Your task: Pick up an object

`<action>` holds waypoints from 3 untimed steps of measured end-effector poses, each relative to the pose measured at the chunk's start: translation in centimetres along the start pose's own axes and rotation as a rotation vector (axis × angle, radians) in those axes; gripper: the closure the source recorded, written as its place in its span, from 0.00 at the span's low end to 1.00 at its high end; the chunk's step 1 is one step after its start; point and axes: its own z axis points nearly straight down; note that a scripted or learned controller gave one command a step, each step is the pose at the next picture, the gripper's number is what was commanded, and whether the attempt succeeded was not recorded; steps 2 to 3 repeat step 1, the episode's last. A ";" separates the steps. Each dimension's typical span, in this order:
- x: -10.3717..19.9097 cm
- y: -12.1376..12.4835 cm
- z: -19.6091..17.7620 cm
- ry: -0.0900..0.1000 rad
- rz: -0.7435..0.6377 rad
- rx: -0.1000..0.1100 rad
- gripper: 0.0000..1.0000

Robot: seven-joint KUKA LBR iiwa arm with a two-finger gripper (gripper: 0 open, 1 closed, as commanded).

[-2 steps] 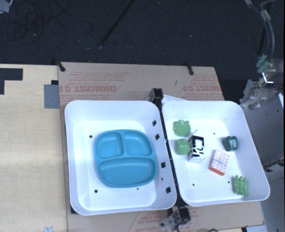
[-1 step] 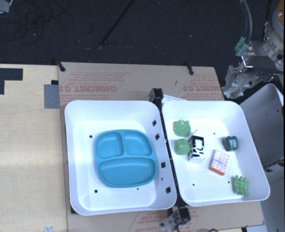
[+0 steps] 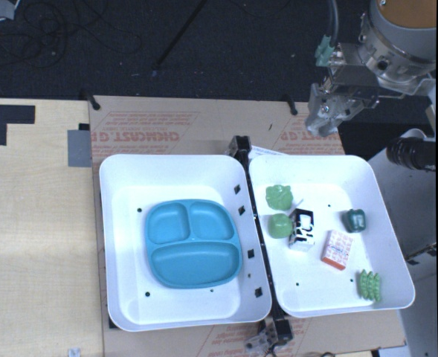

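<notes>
Arm [image 3: 401, 21]: cut off by the top and right edges, orange band shown only in part; gripper [image 3: 324, 121] too small and dark to make out in detail. Right bin [image 3: 386, 199] items: small box [image 3: 303, 229] with black-and-white markings too blurred to read and partly covering a green piece [image 3: 280, 225]; pink card [image 3: 337, 249] print illegible; dark green item [image 3: 354, 220] too small to identify. Clamp [image 3: 267, 337] at the bottom edge and cardboard [image 3: 166, 129] lettering are blurred, the cardboard largely hidden under the bins.
</notes>
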 end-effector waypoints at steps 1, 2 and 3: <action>4.1 -1.3 1.3 0.000 0.000 0.005 1.00; 4.1 -1.3 1.3 0.000 0.000 0.005 1.00; 4.1 -1.3 1.3 0.000 0.000 0.005 1.00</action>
